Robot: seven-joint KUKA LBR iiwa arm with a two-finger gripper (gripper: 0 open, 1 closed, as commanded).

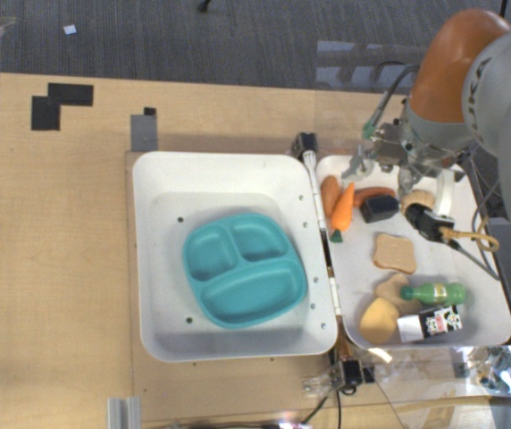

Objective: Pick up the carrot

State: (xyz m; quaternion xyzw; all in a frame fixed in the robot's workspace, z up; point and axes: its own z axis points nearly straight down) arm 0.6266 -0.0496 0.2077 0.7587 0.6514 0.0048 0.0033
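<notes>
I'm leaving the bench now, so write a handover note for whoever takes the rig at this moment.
Gripper: over the upper part of the right bin, above the food items; nothing is seen held.
Carrot: lies in the right bin along its left wall, green tip towards the bottom of the view, beside a sausage on its left. A black block sits just to its right.
Left bin: holds a teal divided plate.
Done: the arm is near the carrot, no lift yet.
Left: come down on the carrot, grasp it, raise it.
</notes>
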